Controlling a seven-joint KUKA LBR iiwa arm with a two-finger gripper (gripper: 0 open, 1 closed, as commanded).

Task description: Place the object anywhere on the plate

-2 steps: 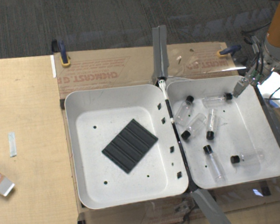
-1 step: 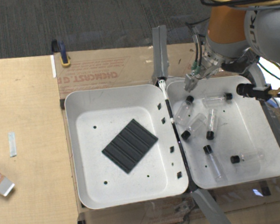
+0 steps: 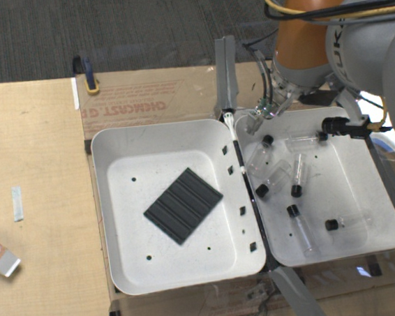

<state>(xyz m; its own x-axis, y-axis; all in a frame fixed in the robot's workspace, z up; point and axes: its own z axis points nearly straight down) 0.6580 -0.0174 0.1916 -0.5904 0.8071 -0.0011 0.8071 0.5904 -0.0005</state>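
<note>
Clear vials (image 3: pixel 299 206) lie scattered, bin rim (image 3: pixel 334 253) near.

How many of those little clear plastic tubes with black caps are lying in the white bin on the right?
About 5 clear black-capped tubes, some hard to see: upper left, top right, centre, left, bottom. A black cap at lower right may belong to a sixth.

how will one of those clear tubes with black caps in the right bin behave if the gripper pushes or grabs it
The clear tube is round and lies flat on the right bin's smooth floor, so a sideways push would probably roll it. It looks thin and see-through, so likely light and a bit slippery between fingers. Other tubes lie close by, so a nudge may knock them too.
</note>
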